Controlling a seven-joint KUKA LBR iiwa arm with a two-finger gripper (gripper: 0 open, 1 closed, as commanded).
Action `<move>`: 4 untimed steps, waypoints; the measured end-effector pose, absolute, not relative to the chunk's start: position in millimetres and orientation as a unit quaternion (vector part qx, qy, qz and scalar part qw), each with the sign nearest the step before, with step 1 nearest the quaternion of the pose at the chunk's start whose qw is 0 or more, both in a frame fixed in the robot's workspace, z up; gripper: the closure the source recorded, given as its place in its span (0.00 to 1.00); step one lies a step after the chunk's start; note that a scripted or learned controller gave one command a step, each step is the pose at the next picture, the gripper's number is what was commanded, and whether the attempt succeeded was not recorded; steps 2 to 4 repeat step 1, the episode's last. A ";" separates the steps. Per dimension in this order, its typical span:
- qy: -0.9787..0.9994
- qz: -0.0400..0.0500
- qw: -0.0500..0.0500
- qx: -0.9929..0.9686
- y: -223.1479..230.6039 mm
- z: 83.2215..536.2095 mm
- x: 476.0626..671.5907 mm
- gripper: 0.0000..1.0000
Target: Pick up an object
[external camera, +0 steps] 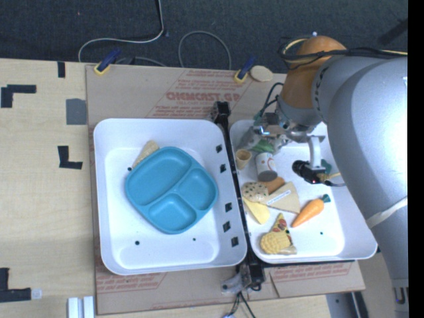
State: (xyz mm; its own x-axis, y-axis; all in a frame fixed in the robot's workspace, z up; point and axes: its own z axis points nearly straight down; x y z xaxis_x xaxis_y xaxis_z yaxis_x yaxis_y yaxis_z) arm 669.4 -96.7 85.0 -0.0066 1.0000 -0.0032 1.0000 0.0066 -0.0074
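Nothing is lifted yet, as far as I can judge: my pincer (263, 136) hangs low over the far left corner of the right bin (344, 238), and I see no object caught in it; I cannot tell whether it is open or closed from this angle. The likeliest picks sit just beside it, a small tan cup (244, 158) close to the bin's left wall and a grey cylinder (267, 173) just nearer the camera. So the grasp and the lift are both left to do. Further down the bin lies a crowded cluster: a round cracker (254, 191), a cheese wedge (257, 211), a pale slice (286, 198), a carrot (309, 211) and a pizza slice (278, 237). The cup and cylinder stand close together and near the wall, which may hamper a clean grip. The left bin (119, 234) holds 1 blue divided plate (173, 188), well apart from my work.
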 end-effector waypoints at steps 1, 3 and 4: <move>-0.708 0.012 0.008 -0.706 -101.5 92.3 662.6 1.00; -0.708 0.012 0.008 -0.706 -101.5 92.3 662.6 1.00; -0.708 0.012 0.008 -0.706 -101.5 92.3 662.6 1.00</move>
